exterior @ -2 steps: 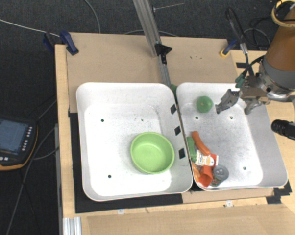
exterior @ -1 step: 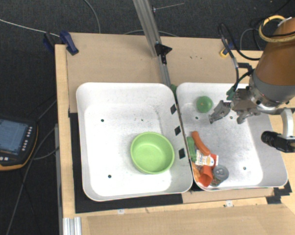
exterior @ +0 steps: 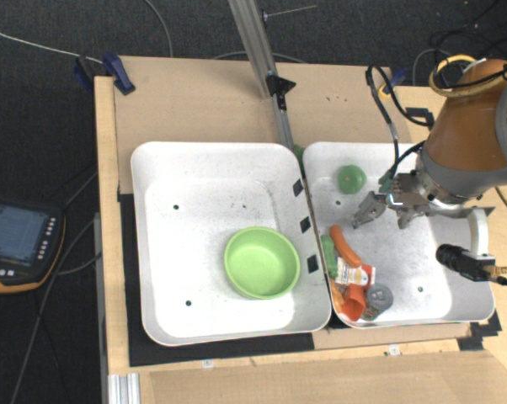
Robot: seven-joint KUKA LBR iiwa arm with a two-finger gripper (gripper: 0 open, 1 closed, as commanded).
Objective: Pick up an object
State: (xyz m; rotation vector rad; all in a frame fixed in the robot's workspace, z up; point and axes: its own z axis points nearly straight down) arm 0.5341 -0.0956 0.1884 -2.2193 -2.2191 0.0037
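The claw (exterior: pixel 380 211) hangs spread and empty over the right bin (exterior: pixel 430 310), in the approach step. A green ball (exterior: pixel 350 178) lies just beyond it and an orange carrot (exterior: pixel 342 244) just below; next it likely must descend onto one and pinch.

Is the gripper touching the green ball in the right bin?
Apart. The camera view shows bare white bin floor between the gripper and the green ball, which sits up-left of the fingertips with nothing between the fingers.

Green ball (exterior: pixel 350 178) rests in right bin's (exterior: pixel 430 305) far corner, untouched
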